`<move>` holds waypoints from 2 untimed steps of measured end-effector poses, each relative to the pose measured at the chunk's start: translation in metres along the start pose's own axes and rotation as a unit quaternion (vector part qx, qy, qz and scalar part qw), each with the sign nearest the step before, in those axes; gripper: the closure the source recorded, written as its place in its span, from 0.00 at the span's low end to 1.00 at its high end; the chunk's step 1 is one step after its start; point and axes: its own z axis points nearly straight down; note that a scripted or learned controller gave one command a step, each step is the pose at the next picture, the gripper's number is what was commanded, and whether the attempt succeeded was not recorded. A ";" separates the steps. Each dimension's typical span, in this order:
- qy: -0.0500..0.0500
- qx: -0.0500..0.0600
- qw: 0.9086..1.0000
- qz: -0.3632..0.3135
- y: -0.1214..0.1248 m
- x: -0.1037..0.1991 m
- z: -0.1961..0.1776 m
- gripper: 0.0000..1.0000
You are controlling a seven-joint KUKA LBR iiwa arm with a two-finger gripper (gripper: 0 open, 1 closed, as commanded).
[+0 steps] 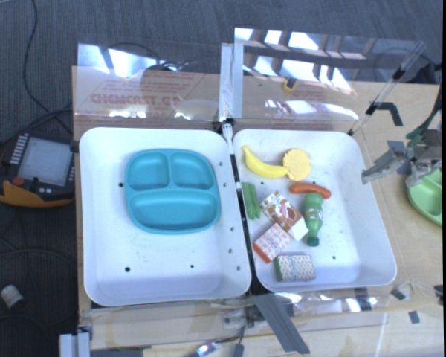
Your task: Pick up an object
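Camera view looks down at a slant on two shallow white bins sitting side by side on the surface (pixel 412 274). The left bin (pixel 104 222) has a blue divided plate (pixel 171 190) lying flat in its middle, three compartments, nothing in them.

The right bin (pixel 357 222) is where all the small stuff is. Toward its upper left there's a yellow banana (pixel 262 165), and just beside it on the right a round yellow piece (pixel 297 163) that's touching or nearly touching the banana's tip. Right below that is a red-orange sausage-looking thing (pixel 310 190), lying roughly level. Under it a green bottle (pixel 313 219) stands out, pointing down the frame. Along the bin's left wall is a slim dark green stick shape (pixel 250 200). In the middle of the bin there's a small printed packet (pixel 281 210), below that a red and white carton (pixel 272 242) lying tilted, and lowest of all a little boxy pack with a green edge (pixel 294 267). The packets are bunched close together, some touching.

No arm reaching over the bins. At the far right edge of the frame, mid height, there's some grey metal hardware (pixel 401 162) and a light green object (pixel 430 193) off the bins, but honestly I can't tell if that's the hand or what state it's in.

Left of the bins, on the dark floor, sits a pendant-style device with an orange trim (pixel 36 168), cables trailing around it.
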 end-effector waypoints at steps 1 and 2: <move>0.001 0.001 1.000 -0.010 0.038 0.049 0.126 0.00; 0.001 -0.001 1.000 -0.010 0.049 0.025 0.228 0.00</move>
